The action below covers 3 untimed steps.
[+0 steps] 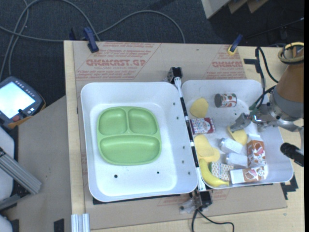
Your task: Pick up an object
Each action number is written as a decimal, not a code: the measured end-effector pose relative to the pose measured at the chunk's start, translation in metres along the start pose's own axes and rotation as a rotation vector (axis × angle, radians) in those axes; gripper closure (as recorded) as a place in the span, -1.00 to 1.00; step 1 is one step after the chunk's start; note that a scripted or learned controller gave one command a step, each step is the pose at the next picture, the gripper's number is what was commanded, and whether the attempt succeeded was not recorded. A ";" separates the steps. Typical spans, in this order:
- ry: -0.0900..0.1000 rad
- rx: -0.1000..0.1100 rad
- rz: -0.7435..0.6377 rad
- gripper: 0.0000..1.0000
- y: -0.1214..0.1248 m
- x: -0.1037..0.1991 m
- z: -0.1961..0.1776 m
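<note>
My gripper (240,123) hangs low over the right bin (270,88), at its right-centre. Directly below and beside it lies a small yellow piece (239,137); whether the two touch cannot be made out. A clear small bottle (231,147) rests just left of that piece. A red patterned packet (256,158) lies toward the bin's front right. Farther back stand a small can (225,100) on its side and a yellow round item (199,107).
The right bin also holds a red and white packet (202,125), a yellow soft item (206,148), a banana (213,176) and a white box (239,176). The left bin (91,100) holds a green divided plate (129,135). Cables trail off the arm at right.
</note>
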State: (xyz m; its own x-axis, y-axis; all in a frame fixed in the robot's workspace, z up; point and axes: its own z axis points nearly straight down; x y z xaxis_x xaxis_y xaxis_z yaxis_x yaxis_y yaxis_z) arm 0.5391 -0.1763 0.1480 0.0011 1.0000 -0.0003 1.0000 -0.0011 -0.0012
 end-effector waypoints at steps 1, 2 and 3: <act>0.001 -0.001 0.000 -1.00 -0.008 -0.002 0.064; 0.000 -0.003 0.000 1.00 -0.008 -0.002 0.054; 0.004 -0.001 -0.002 -1.00 -0.007 0.000 0.054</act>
State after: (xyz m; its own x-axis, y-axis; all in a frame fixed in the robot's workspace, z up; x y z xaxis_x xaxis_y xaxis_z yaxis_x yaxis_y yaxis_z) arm 0.5317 -0.1763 0.0942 -0.0006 1.0000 0.0039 1.0000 0.0006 -0.0005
